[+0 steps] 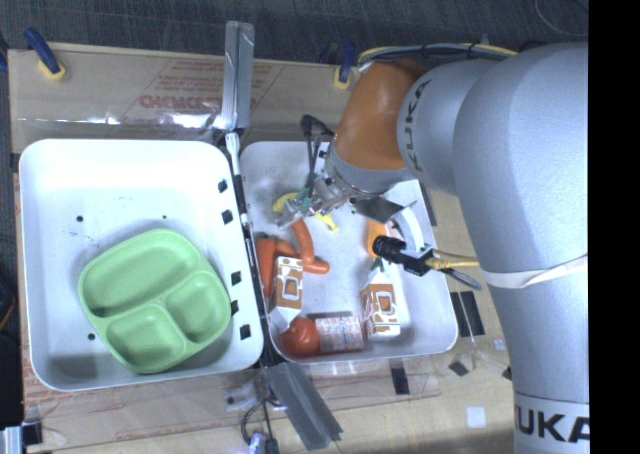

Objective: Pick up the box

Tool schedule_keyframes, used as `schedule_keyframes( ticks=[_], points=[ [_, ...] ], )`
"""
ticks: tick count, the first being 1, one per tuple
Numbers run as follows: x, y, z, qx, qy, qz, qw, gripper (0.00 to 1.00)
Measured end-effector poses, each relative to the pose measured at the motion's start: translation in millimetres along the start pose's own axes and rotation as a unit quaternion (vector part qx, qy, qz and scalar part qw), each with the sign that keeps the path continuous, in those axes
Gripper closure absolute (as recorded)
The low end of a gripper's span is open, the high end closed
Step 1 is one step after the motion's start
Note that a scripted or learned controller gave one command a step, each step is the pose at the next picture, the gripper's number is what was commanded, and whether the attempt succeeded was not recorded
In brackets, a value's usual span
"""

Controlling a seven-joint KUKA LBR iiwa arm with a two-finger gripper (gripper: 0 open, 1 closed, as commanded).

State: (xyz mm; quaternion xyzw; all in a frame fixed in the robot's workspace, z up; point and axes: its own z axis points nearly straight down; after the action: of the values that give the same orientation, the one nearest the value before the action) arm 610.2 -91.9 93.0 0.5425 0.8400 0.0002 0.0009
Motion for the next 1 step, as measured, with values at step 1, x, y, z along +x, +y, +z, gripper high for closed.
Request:
schedule_keyframes(
  ticks=[1],
  points=[
    [-40.7, 21.3, -49.3, 0.001, 0.000, 0.100, 0.9950, 1.00]
  ],
)
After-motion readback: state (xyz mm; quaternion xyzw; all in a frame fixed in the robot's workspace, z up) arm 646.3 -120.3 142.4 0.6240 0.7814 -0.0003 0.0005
